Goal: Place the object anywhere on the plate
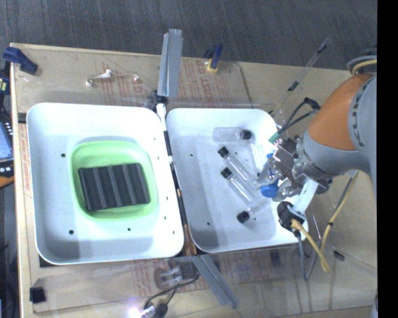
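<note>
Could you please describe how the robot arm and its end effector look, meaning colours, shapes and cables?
The arm is rounded, grey with a broad orange band above the wrist. The end effector is a compact metallic assembly with a blue part and a white piece below. Thin black cables loop above the wrist, and a yellowish cable hangs beneath.

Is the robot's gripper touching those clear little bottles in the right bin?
Cannot tell. In the camera view the gripper overlaps the clear bottles at the right bin's edge, but neither contact nor a gap shows plainly.
</note>
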